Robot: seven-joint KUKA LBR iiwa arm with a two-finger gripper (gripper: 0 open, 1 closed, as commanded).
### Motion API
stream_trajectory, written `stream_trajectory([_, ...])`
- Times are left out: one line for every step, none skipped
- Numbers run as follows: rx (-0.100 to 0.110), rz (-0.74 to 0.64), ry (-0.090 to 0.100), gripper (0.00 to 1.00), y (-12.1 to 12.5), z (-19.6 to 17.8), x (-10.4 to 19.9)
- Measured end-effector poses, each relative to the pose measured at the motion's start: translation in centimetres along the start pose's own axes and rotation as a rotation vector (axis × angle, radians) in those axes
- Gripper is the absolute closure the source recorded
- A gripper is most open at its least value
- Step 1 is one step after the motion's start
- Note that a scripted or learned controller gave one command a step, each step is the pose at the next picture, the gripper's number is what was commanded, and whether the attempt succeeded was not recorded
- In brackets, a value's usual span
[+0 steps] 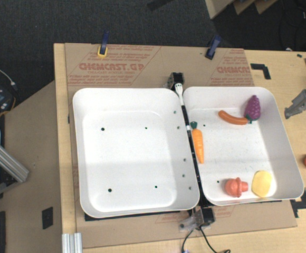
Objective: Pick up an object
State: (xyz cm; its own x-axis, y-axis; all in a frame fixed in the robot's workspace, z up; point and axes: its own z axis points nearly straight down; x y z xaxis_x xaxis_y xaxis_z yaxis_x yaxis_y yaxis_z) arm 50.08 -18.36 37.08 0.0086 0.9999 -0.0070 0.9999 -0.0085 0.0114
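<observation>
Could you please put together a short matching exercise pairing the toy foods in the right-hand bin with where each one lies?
Things:
1. carrot
2. purple grapes
3. yellow lemon
4. orange sausage

Places:
A. near right corner of the right bin
B. far right corner
C. along the bin's left wall
D. far side, just left of the grapes

Pairs: 1-C, 2-B, 3-A, 4-D

Glossy white plastic bins (126, 96), matt cardboard underlay (142, 62)

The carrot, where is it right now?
In the camera view, the carrot lies in the right bin, against its left wall by the divide between the bins, below-left of the sausage.
</observation>
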Motion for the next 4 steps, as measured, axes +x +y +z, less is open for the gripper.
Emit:
stream_trajectory([-0.004,-0.013,0.005,0.00,-1.6,-10.1,5.0])
stream_trajectory([0.028,-0.014,0.011,0.00,-2.5,5.2,11.2])
stream_trajectory([-0.008,-0.001,-0.001,0.00,-2.0,-9.4,3.1])
stream_trajectory([-0.001,-0.014,0.006,0.00,-2.0,-17.1,8.4])
